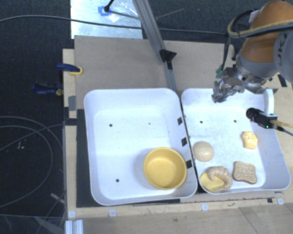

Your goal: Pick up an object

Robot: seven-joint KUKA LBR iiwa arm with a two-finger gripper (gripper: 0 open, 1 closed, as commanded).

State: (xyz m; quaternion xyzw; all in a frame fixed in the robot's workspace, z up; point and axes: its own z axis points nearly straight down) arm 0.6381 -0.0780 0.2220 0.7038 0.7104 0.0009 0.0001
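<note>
Hanging over the far edge of the right bin [283, 177], the gripper [220, 94] is seen from the camera view with nothing between its fingers; whether these are apart or together cannot be told. Places are given relative to that bin: the candidate objects are gathered at its near end, a round bun [203, 151] beside the wall shared with the left bin [90, 145], a croissant [219, 175] and toast slice [245, 172] nearer still, well apart from the gripper. A yellow bowl [165, 167] lies just beyond the shared wall. A reach toward the near end is judged necessary.
</note>
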